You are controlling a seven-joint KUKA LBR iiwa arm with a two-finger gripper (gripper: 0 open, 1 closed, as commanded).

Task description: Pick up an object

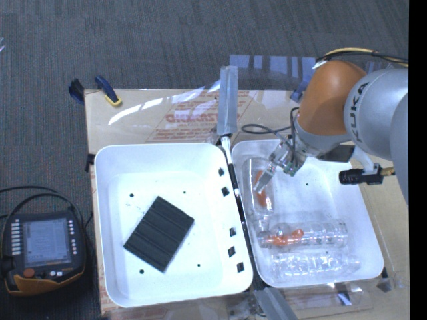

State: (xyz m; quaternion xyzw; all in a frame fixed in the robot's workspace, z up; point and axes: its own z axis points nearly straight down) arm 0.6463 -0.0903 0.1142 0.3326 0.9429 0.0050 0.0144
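My gripper (265, 177) reaches down into the right bin (347, 179), near its left wall. Directly under it lies a clear plastic bottle (259, 193) with an orange part, running along that wall. The gripper is at or just above this bottle's upper end; contact is not clear. A second clear bottle (308, 235) with an orange cap lies across the bin's middle. A third clear bottle (313, 265) rests along the front wall. In the left bin (113, 179) a black ribbed flat pad (159, 233) lies tilted.
A metal bar (228, 105) stands upright behind the seam between the bins. Black clips line the left bin's right wall. A teach pendant (43, 247) sits on the floor at the left. Blue and yellow clamps (107, 91) grip the bench's back-left corner.
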